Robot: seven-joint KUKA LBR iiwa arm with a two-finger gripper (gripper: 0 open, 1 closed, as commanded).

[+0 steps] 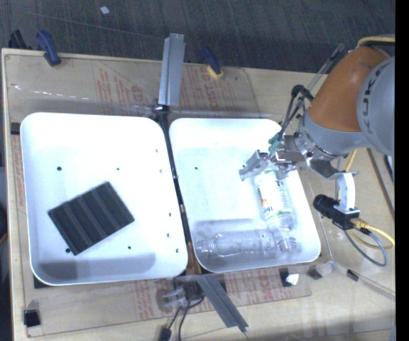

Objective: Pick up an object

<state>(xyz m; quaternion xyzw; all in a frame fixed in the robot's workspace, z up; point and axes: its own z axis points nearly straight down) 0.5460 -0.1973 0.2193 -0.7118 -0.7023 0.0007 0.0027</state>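
My gripper [260, 166] hangs over the right part of the right bin [211, 137], with the grey and orange arm reaching in from the right. Directly under and in front of it is a small white bottle with an orange-marked label [270, 199], its upper end right at the gripper. I cannot tell whether the gripper touches it. A clear plastic bottle [240, 244] lies on its side along the right bin's front wall. A black ridged rectangular pad [91, 217] lies flat in the left bin [41, 130], far from the gripper.
A grey metal bar [170, 69] stands at the back between the two bins. Blue clamps [48, 48] grip the bench's far edge. Another metal bar [219, 304] lies at the front, below the bins.
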